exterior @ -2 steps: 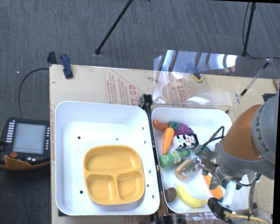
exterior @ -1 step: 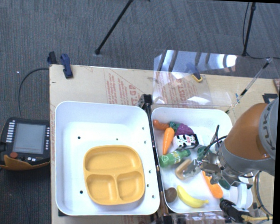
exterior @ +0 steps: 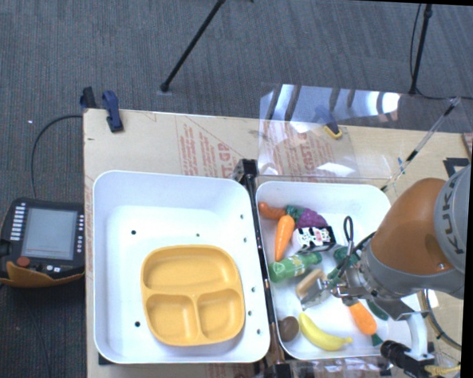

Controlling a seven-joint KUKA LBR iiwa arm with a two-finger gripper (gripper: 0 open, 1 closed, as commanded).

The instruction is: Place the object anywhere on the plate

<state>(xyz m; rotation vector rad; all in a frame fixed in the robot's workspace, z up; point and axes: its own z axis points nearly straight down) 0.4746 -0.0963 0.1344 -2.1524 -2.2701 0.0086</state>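
A yellow divided plate [exterior: 192, 293] lies in the left white bin [exterior: 115, 217] with nothing on it. My gripper [exterior: 324, 291] hangs low over the right bin [exterior: 380, 199], just above a tan food piece [exterior: 308, 278] and right of a green cucumber [exterior: 293, 267]. Around it lie a carrot [exterior: 283, 237], a purple eggplant [exterior: 314, 219], a white and black toy [exterior: 313, 238], a yellow banana [exterior: 323, 334], a brown piece [exterior: 289, 328] and a second carrot [exterior: 364, 318]. The arm's orange band [exterior: 410, 227] covers the bin's right side.
The two bins meet at a black clamp ridge [exterior: 257, 241]. A teach pendant [exterior: 45, 240] rests on the floor to the left. A clear sheet [exterior: 336, 126] stands behind the right bin, and a blue clamp [exterior: 111, 109] grips the bench's back left corner.
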